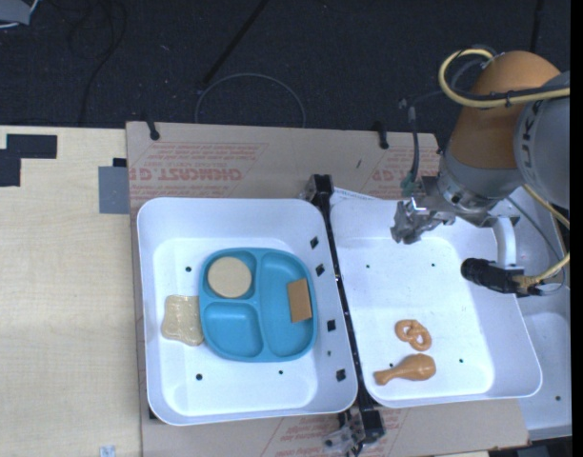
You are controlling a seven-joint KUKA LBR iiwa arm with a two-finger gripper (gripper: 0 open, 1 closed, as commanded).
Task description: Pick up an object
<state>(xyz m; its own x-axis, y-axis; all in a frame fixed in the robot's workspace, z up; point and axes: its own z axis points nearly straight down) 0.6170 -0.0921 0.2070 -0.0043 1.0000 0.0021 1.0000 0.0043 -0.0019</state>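
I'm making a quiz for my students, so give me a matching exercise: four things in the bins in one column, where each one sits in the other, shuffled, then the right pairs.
Things:
1. round cracker
2. pretzel
3. pale bread slice
4. drumstick

Places:
A. left bin floor, beside the blue tray
B. right bin, near its front edge
C. in a tray compartment
D. right bin, just behind the drumstick

Pairs: 1-C, 2-D, 3-A, 4-B

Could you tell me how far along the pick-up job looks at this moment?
Nothing looks picked yet. The tool hangs over the back of the right white bin, with no object seen at it. The brown toy pretzel and tan toy drumstick lie at the bin's front. Descending on an object, gripping and lifting all remain.
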